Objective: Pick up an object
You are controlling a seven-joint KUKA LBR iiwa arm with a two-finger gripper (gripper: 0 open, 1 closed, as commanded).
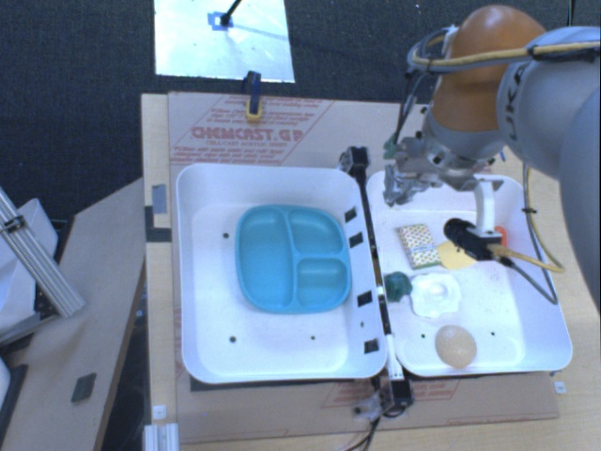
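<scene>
- We see the end effector (406,188) over the right bin (540,332); we cannot tell its state.
- Below it lie a patterned sponge (417,244), a green object (398,285) and an egg (455,345).
- Left of it, a blue tray (291,257) lies.

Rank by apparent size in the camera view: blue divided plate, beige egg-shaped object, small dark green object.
1. blue divided plate, by far the largest.
2. beige egg-shaped object.
3. small dark green object, somewhat smaller than the egg.
</scene>
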